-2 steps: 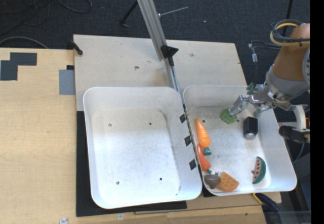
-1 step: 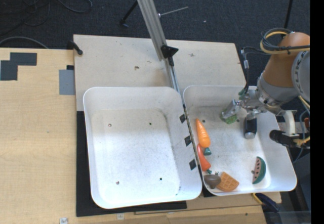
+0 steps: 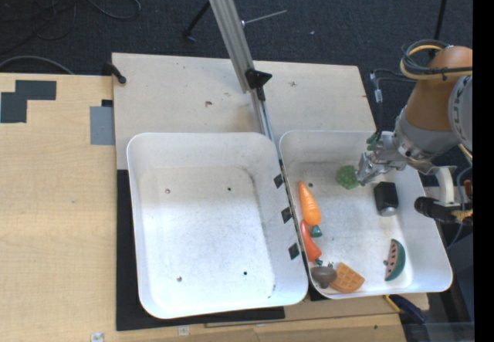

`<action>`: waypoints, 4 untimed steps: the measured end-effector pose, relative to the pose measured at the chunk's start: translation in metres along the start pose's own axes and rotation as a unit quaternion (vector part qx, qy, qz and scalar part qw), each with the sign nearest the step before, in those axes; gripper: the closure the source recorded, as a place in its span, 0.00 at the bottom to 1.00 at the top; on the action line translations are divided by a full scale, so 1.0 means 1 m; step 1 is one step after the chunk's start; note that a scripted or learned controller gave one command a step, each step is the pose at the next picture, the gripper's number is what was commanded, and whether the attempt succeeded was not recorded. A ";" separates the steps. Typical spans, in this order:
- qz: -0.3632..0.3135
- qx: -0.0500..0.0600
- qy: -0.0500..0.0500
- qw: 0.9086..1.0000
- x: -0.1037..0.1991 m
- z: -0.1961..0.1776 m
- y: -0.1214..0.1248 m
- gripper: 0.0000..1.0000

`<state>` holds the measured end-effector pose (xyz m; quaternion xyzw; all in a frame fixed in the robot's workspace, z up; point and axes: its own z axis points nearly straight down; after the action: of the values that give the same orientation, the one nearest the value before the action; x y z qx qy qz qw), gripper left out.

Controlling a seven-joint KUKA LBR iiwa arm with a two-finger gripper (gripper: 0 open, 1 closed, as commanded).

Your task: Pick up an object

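Several small toys are scattered in the right bin. A green broccoli piece is seen near the back, just beside the pincer. A black block lies to its right, slightly nearer the front. An orange carrot is laid lengthwise along the left wall, with a red-orange piece just in front of it. A brown lump and an orange waffle are found touching at the front. A watermelon slice is set near the right front corner.
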<state>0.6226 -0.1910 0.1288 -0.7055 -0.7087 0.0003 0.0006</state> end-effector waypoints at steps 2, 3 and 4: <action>0.001 -0.002 -0.001 1.000 0.004 -0.078 0.004 1.00; 0.000 0.001 0.001 1.000 0.048 -0.089 -0.007 1.00; 0.000 0.001 0.001 1.000 0.097 -0.101 -0.022 1.00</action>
<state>0.6002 -0.0938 0.2299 -0.7058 -0.7084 0.0003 0.0024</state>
